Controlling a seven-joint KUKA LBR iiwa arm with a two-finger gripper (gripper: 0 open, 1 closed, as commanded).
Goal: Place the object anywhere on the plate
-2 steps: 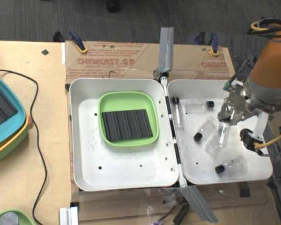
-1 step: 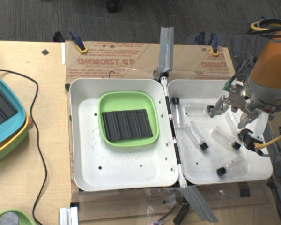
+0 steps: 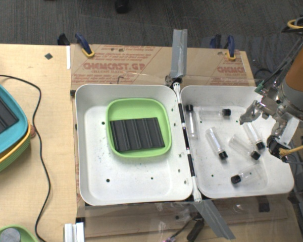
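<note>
The square green plastic plate [image 3: 139, 133] in the left white bin [image 3: 88, 150] carries only a black ribbed insert. Clear black-capped vials [image 3: 216, 143] lie in the right bin, the two-finger gripper [image 3: 265, 121] spread open above them, holding nothing; placing is undone.

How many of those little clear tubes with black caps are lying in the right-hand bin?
5 that I can make out: one vial along the left wall, one at the top, one in the middle, one beside the gripper, one at the bottom. Glare may hide others.
</note>
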